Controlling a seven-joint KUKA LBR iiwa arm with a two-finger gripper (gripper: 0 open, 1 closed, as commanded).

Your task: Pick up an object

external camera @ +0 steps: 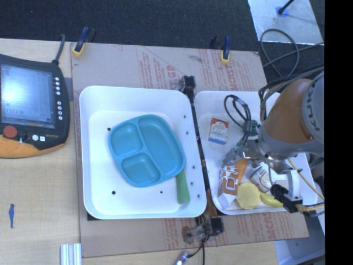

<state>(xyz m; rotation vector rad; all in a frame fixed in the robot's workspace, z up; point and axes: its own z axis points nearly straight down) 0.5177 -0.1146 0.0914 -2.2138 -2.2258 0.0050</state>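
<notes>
On the cardboard-covered bench (165, 65) we see two white bins; the left bin (94, 148) holds a blue divided plate (146, 149). The gripper (242, 158) is down in the right bin (207, 109), above an orange packet (230, 180) near a yellow object (248, 195); we cannot tell its state.

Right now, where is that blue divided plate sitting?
The blue divided plate lies in the left white bin of the camera view, near its middle, with a green stick-like object right by its lower right edge.
</notes>
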